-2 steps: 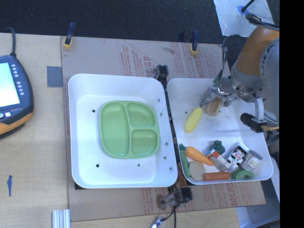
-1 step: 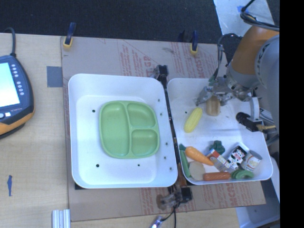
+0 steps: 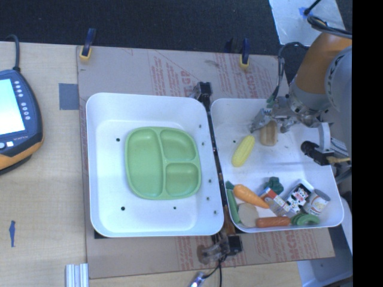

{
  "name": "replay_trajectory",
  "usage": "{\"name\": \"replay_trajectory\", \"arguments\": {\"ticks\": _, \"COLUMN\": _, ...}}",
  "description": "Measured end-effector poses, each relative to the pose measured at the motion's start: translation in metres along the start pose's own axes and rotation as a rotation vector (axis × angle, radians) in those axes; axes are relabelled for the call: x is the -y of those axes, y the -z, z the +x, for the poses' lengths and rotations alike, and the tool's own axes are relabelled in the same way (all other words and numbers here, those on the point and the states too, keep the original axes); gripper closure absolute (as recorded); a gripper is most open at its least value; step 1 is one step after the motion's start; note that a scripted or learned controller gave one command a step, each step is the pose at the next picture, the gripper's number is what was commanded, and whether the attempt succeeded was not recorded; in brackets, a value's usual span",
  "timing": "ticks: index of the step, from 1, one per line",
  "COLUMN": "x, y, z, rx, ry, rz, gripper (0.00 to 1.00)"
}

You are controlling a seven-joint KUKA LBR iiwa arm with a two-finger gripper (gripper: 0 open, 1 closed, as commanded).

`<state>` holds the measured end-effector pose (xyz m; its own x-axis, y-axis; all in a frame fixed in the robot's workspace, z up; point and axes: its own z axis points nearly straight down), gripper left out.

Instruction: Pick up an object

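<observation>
Green tray (image 3: 161,162): one; bins (image 3: 96,160): two

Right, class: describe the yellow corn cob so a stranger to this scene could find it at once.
Start at the right-hand white bin, the one without the green divided plate. The corn cob lies alone in its upper half, left of the gripper and above the pile of toys. It is the only plain yellow thing there; the carrot below is orange.
</observation>
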<state>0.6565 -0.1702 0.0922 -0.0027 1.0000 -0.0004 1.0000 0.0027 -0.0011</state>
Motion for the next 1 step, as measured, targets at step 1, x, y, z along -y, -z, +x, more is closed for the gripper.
{"name": "replay_trajectory", "arguments": {"ticks": 1, "x": -0.0001, "y": 0.0001, "z": -0.0105, "rx": 0.000, "ry": -0.001, "rz": -0.001, "gripper": 0.00}}
